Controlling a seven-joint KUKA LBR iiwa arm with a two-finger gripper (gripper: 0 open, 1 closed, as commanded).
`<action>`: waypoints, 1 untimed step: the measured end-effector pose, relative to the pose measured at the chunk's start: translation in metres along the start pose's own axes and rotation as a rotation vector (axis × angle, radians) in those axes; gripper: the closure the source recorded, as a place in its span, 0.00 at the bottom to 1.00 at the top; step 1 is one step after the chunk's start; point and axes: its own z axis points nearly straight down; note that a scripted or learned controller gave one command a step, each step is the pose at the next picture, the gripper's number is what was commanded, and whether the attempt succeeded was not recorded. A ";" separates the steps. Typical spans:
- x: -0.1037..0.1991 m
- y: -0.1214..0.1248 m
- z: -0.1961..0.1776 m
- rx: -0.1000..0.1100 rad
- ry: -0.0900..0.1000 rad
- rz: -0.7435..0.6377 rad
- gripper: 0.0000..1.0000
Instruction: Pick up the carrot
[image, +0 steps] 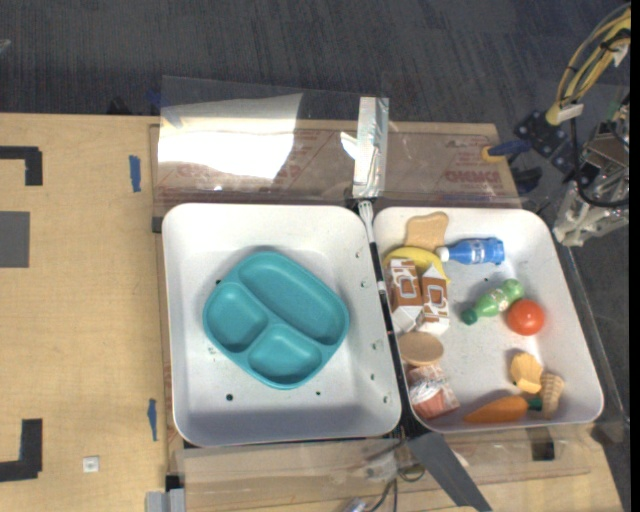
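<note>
Carrot (497, 409), at right bin's (578, 300) near wall, judged light, rigid, slick plastic; mid-body grasp advised; end effector state cannot be told.

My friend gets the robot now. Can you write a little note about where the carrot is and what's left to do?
Gripper: at the far right edge of the view, outside the bins; I can't tell whether it is open or shut.
Carrot: lies flat near the front wall of the right bin, beside the small yellow toy and below the tomato.
Left bin holds the teal divided plate.
Done: nothing yet; the carrot is untouched.
Left: reach in, grasp the carrot, lift it.
</note>
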 end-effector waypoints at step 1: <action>0.013 0.021 0.015 -0.004 -0.001 -0.539 1.00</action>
